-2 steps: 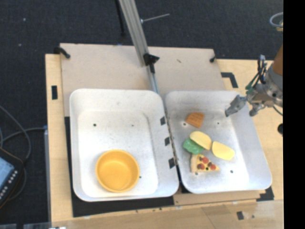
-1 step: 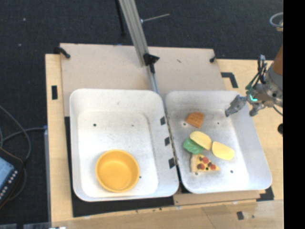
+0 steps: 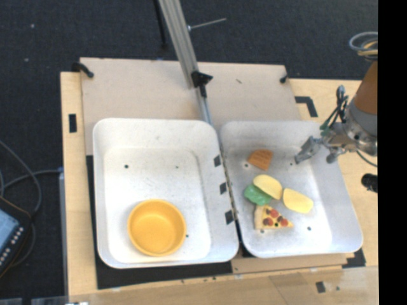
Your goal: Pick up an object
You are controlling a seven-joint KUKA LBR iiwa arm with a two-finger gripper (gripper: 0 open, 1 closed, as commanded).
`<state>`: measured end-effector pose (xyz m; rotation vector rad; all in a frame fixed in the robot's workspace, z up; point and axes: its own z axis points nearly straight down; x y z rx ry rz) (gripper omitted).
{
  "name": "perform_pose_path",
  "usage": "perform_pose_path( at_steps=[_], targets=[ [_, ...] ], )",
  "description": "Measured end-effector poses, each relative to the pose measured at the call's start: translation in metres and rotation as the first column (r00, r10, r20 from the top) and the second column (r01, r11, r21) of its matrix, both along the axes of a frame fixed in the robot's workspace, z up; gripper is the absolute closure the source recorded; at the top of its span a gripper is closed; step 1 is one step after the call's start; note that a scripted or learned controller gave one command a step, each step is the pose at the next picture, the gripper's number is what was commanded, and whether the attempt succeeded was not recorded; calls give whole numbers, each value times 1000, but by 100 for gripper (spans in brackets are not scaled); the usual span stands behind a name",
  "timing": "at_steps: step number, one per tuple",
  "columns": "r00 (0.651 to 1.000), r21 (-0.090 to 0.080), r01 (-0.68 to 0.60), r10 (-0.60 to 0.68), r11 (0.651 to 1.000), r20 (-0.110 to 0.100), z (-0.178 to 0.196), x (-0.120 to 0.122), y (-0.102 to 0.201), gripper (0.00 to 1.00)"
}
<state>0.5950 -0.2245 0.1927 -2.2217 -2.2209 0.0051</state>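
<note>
- The claw [image 3: 316,151] hung over the right bin's [image 3: 331,234] upper right area, its fingers spread apart, gripping nothing
- A brown piece [image 3: 260,159], two yellow pieces [image 3: 268,185], a green piece [image 3: 255,195] and a pizza slice [image 3: 271,218] lay in that bin
- A yellow bowl [image 3: 156,227] sat in the left bin [image 3: 114,145]

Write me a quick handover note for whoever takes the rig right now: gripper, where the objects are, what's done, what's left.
Gripper: above the right bin's upper right area, nothing between its fingers; whether it is open is hard to tell.
Right bin: brown piece near the top, yellow piece lying against a green piece, second yellow piece, pizza slice toy in front.
Left bin: yellow bowl at its near side.
Done: nothing picked yet.
Left: descend on an object, grasp, lift.
</note>
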Motion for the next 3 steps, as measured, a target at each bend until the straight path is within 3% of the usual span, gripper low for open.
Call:
perform_pose_path(
  at_steps=[2, 3],
  targets=[
    [1000, 0, -2, 2, 1000, 0, -94, 9, 1, 0],
    [1000, -2, -2, 2, 1000, 8, -80, 11, -1, 100]
  ],
)
